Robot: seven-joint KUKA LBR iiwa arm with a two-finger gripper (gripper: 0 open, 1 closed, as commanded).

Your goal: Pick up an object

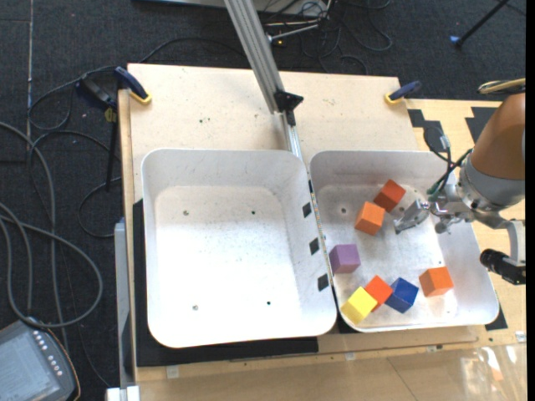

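The arm (500,153) reaches in from the right and lowers its claw (410,217) into the right bin (468,261), where the metal fingertips sit low among the blocks in the bin's upper middle part. Whether the claw is released or clenched cannot be told from this slanted view — the fingers are too small and blurred, and no block can be seen between them. Two orange cubes lie just left of the claw: one (389,195) up and to the left, very near the fingertips, and another (370,218) a little lower and further left. A purple cube (343,257) rests near the bin's left wall. Toward the front of the bin, a yellow cube (360,304), a small orange-red cube (379,289) and a blue cube (403,294) sit bunched together, touching or nearly so, while a further orange cube (435,281) lies apart to their right. The left bin (159,224) sits beside the right one on the pale table (217,107) — their rims meet in the middle.
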